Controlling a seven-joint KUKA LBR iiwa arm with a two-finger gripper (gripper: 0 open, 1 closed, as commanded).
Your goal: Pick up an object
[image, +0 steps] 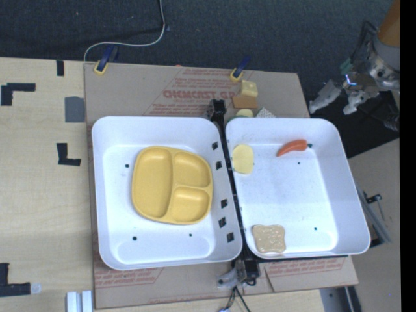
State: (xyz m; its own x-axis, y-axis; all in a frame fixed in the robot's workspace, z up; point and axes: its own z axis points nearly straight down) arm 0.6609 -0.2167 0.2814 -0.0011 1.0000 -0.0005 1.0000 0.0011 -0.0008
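Three loose items lie in the right bin (348, 194): an orange piece (292, 147) near its far edge, a pale yellow disc (243, 159) against the left wall, a tan slab (268, 238) at the near edge — all unobstructed. The gripper (339, 96) hangs outside the far right corner, fingers spread, nothing between them (likely parked before a pick). The yellow divided plate (172, 184) fills the left bin (107, 194).

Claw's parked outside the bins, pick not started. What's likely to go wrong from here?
1. The toast slice lies flat against the right bin's near wall; the claw may clip the rim or find no edge to grip.
2. The pale yellow piece sits by the divider, so a descent there may hit the wall.
3. The orange carrot-like piece is small and rounded; it may roll away.
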